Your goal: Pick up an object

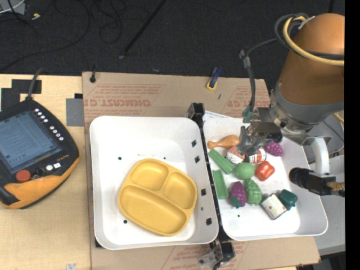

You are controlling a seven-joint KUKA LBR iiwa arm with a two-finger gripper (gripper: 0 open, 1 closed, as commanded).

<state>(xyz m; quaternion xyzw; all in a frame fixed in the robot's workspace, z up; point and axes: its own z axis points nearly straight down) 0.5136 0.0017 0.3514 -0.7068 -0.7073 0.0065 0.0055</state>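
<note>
My gripper (249, 149) reaches down into the right bin (306, 221), right over a heap of toy food. Its tips sit among a red and white piece (254, 157), a green round piece (244, 170) and an orange carrot-like piece (224, 142). Around them lie a long green piece (220, 160), a red pepper (264, 170), purple grapes (238, 192), a smaller purple bunch (274, 148), a green lumpy piece (254, 194) and a white block with a dark green end (278, 203). Nothing is visibly held between the fingers.
The left bin (112, 145) holds a yellow divided plate (157, 196). A teach pendant (31, 151) lies on the bench at the far left. A black divider (205, 167) runs between the bins. Cardboard lies under both bins.
</note>
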